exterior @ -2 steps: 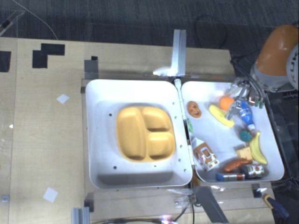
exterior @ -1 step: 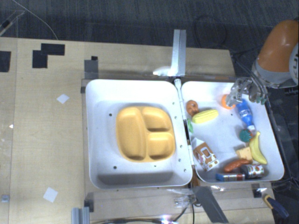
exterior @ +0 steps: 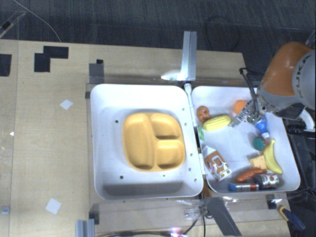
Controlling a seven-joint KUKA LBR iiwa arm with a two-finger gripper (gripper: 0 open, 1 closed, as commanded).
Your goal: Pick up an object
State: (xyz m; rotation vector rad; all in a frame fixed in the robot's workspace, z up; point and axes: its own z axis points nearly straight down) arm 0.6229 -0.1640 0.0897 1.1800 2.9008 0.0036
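While the tool [exterior: 243, 115] hangs low in the right bin [exterior: 292, 180], whether it is released or clenched I cannot tell; the yellow lemon-shaped toy [exterior: 216, 123] lies just to its left, long axis pointing roughly toward it.

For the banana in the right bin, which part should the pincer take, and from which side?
Probably the banana's middle, coming straight from above. It lies flat and curved along the right bin's wall, with a yellow wedge close at its left, so closing across its narrow width looks safest.
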